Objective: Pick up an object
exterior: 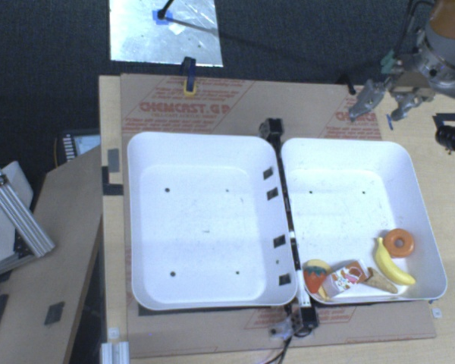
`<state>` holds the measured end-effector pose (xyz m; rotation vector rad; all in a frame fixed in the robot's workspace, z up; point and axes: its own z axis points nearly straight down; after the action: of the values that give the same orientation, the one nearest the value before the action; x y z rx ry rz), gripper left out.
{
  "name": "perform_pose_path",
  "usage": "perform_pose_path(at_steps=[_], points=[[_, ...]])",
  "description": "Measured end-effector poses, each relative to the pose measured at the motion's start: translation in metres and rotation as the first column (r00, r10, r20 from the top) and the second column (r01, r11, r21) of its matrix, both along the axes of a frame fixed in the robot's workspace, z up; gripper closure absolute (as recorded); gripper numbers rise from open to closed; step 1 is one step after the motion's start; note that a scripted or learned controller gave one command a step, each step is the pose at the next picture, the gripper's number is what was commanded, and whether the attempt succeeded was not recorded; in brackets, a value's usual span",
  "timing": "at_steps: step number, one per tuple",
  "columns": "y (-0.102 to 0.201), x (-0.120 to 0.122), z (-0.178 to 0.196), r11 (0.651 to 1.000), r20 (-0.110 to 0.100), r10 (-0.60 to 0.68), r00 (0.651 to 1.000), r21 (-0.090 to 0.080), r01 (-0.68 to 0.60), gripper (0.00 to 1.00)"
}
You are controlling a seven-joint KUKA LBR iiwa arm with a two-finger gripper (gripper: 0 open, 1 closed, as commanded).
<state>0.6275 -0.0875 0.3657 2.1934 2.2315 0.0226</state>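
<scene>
Gripper [381, 106] hung open and empty beyond the right bin's [341, 165] far rim; banana [392, 262] lay at its near corner, long axis running rim-to-rim

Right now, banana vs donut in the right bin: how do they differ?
The banana is yellow, the donut orange-brown. The banana is long and curved, the donut round with a centre hole. The banana is the longer of the two. The donut lies just above the banana in the view. Both sit in the right bin, near its lower right corner.
</scene>
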Motion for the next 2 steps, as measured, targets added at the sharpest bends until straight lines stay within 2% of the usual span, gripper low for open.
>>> perform_pose_path(at_steps=[1,2], points=[[0.031,-0.055,0.124,1.000,-0.002,-0.008,1.000,-0.001,0.008,0.00],[0.071,-0.113,0.170,1.000,-0.010,-0.008,1.000,0.000,0.008,0.00]])
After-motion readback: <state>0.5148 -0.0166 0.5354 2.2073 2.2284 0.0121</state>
